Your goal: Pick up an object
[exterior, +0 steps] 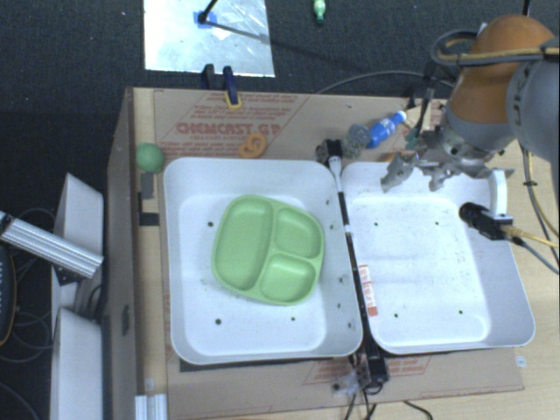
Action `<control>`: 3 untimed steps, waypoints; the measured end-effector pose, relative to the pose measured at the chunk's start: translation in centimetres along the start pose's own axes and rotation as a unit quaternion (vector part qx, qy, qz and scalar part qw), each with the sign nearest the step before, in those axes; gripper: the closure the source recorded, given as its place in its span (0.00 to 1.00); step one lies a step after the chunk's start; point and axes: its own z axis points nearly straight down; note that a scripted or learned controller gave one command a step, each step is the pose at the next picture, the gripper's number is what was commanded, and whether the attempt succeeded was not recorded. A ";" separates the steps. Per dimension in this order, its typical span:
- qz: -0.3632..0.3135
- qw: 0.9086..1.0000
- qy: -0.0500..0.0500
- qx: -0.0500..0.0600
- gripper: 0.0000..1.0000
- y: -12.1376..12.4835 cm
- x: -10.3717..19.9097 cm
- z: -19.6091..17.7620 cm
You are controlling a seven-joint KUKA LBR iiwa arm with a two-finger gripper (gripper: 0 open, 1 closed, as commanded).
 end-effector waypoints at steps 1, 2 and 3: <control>0.002 1.000 0.000 0.001 0.00 3.2 -3.8 12.0; 0.001 1.000 -0.001 -0.002 1.00 3.4 -3.8 10.7; 0.001 1.000 -0.001 -0.002 0.00 3.4 -3.8 10.7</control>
